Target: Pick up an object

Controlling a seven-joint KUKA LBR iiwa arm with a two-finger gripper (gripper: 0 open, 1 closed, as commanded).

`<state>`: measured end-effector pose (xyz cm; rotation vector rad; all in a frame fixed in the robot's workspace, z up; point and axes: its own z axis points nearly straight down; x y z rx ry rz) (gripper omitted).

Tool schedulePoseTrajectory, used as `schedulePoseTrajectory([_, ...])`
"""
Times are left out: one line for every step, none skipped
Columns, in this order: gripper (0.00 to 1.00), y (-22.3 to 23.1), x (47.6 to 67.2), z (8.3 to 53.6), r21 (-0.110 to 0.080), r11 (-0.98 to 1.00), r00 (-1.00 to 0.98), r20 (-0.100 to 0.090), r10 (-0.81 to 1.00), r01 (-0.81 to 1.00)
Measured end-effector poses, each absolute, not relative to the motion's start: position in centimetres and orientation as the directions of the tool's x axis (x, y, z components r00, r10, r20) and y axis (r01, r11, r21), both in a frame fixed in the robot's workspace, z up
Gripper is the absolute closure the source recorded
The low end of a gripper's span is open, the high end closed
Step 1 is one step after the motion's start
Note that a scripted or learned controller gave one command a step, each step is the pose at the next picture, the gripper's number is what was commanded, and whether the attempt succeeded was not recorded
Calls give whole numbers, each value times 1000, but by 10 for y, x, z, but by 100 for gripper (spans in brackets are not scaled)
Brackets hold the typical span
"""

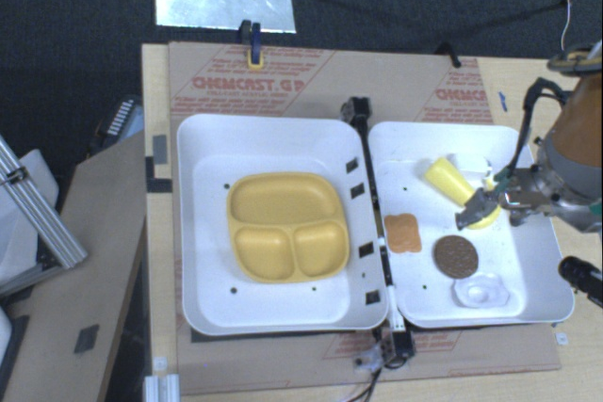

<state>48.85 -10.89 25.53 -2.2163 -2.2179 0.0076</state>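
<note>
Over the right bin (415,146), the gripper (474,214) sits low at the near end of the yellow cylinder (452,181), with something yellow just under its tip; whether it clasps anything, I cannot tell. Beside that cylinder lie a tan square piece (403,233), a brown disc (456,255) and a white lump (477,291). A good pick probably needs the tool centred across the cylinder's width before lifting straight up.

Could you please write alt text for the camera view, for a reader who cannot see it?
The gripper sits low in the right bin at a yellow object, near a tan square, brown disc and clear cup. A yellow divided tray fills the left bin.
</note>
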Motion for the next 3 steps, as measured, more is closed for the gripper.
schedulePoseTrajectory([0, -109, 490, 260, 2, 3, -3, -1, 1000, 1000])
schedulePoseTrajectory([0, -104, 491, 217, -3, 2, -2, 1, 1000, 1000])
schedulePoseTrajectory([0, -105, 489, 154, -4, 1, -1, 1, 1000, 1000])
